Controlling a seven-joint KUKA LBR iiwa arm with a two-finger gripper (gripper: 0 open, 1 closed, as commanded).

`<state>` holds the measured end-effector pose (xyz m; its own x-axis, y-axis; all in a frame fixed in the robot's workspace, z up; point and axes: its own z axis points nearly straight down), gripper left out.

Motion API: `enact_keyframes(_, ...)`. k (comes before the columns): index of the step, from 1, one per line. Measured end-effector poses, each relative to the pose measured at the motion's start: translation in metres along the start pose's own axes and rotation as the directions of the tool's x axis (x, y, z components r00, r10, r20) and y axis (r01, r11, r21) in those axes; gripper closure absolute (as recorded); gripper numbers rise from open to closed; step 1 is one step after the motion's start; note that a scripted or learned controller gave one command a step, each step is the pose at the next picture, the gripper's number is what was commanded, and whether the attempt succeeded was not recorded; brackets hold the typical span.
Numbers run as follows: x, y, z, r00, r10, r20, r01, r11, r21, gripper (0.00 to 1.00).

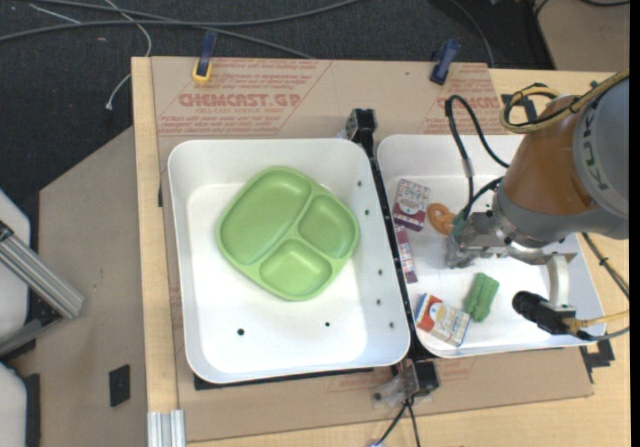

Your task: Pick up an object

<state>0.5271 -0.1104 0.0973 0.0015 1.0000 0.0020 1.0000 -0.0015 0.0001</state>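
right, the grey arm (560,175) is in from the right and bent low over the right bin (430,160). the gripper (462,243) sits down near the middle of that bin, just above the floor. whether the jaws are apart or together i can't tell from here, the wrist hides them. nothing visible is caught in it.

the things on offer are scattered round it. a small orange piece (440,218) lies just to the left of the gripper, very close; touching or not, i can't say. further left is a purple and white packet (411,201), lying flat near the bin's left wall, with a thin strip (406,257) below it along that wall. a green block (482,296) lies tilted just below the gripper, apart from it. beside the block, toward the front left corner, there's a little red and white packet (441,319).

over in the left bin (215,320) a green divided plate (288,232) lies flat on its own, turned at a slant, well apart from the arm. both bins rest side by side on a brown cardboard sheet (250,95).
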Motion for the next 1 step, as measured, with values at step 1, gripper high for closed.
enact_keyframes(1,0.0053,-0.0020,-0.0621,1.000,-0.003,0.003,0.003,1.000,-0.006,1.00)
